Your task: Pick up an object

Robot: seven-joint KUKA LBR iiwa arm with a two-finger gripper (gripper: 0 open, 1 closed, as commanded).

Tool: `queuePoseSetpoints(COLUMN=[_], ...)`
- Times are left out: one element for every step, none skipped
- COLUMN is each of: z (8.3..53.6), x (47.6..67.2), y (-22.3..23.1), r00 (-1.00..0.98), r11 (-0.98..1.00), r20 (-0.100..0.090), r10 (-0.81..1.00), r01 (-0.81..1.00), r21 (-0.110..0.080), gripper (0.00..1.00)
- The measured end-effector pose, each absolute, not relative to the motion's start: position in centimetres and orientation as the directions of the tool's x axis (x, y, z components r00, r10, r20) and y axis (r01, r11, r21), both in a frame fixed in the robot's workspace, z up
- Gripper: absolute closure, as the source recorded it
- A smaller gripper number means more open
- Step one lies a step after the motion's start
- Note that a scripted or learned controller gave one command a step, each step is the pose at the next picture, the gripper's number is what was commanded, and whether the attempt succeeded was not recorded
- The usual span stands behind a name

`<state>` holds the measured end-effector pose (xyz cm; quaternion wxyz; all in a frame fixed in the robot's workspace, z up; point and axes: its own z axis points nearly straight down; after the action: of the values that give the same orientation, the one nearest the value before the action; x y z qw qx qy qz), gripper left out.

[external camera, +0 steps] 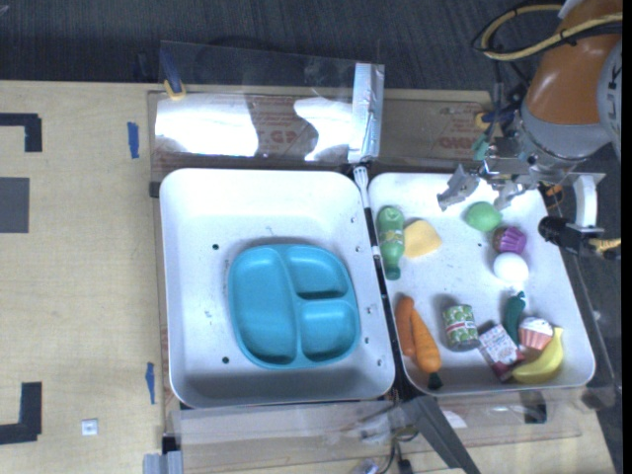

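Where the left bin point(188, 215) holds a blue tray point(293, 304), you see the right bin point(578, 363) crowded: green bottle point(391, 235), yellow wedge point(423, 238), carrot point(419, 336), can point(459, 326). Above its far edge your tool point(484, 188) hangs with fingers spread, gripping nothing; the green ball point(483, 216) lies just beneath, between them.

Light wood bench point(69, 294) w/ black marks, dark carpet floor point(247, 8) behind.

Blue divided tray point(293, 303) sits mid left bin point(188, 265). Clear plastic sheet point(267, 117) stands just behind that bin. Blue tape marks point(133, 139) on the bench left of it.
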<state>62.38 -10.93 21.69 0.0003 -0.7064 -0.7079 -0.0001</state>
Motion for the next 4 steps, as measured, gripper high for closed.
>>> queuePoseSetpoints(z=[10.7, 10.8, 8.7, 10.6], x=[58.6, 65.7, 66.8, 66.8], y=[-15.7, -17.9, -16.6, -13.1], r00=[-0.039, -0.231, -0.176, -0.111], r11=[0.039, 0.231, 0.176, 0.111], r20=[0.001, -0.002, -0.003, 0.0], r10=[0.999, 0.973, 0.984, 0.994], r01=[0.999, 0.973, 0.984, 0.994], r21=[-0.007, 0.004, 0.004, 0.004], gripper=[0.0, 0.0, 0.0, 0.0])
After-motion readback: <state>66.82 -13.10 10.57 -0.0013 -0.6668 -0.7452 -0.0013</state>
